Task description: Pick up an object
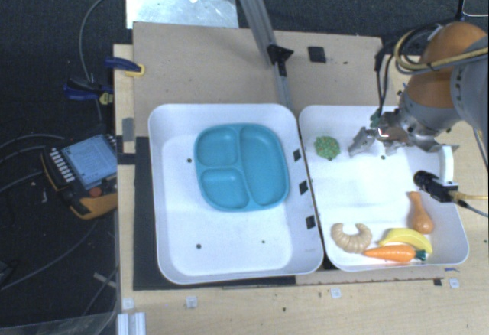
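Altogether two bins (229,268), one blue plate (241,166), five toy foods (382,242), one gripper (367,141).

Legible text, labels, brands, numbers, signs: none. The handheld pendant (82,173) at nine o'clock shows a blue screen, its contents too small to read. The black tags (316,54) on the cardboard sheet (191,66) at twelve o'clock carry no readable marks. The blue divided plate (241,166) and both white bins (229,265) bear no print.
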You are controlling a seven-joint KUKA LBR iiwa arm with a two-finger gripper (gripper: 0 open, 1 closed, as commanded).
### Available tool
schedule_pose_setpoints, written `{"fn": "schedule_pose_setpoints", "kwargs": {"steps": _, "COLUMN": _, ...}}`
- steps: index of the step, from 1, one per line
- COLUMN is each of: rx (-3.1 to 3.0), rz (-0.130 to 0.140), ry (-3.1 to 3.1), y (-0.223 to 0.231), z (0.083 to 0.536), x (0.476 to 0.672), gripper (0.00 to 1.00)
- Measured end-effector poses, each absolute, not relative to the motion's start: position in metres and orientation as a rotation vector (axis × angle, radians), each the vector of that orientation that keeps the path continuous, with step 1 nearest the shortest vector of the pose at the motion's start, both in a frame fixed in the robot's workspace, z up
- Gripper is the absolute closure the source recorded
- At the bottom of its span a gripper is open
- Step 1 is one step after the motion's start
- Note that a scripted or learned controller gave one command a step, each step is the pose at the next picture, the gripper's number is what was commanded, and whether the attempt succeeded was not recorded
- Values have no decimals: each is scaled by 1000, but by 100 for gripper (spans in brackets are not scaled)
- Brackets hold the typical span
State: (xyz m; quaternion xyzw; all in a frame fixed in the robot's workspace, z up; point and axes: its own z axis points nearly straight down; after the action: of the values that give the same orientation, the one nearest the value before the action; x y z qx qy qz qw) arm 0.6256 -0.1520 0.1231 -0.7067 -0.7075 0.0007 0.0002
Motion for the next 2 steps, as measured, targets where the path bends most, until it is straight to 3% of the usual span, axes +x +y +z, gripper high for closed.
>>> {"fn": "schedule_pose_setpoints", "kwargs": {"steps": 1, "rx": -2223, "rz": -4, "ry": -2227, "y": -152, "z": 137, "x": 628, "gripper": 100}}
{"fn": "schedule_pose_setpoints", "kwargs": {"steps": 2, "rx": -2221, "rz": -5, "ry": -2230, "y": -154, "z": 181, "x": 629, "gripper": 100}}
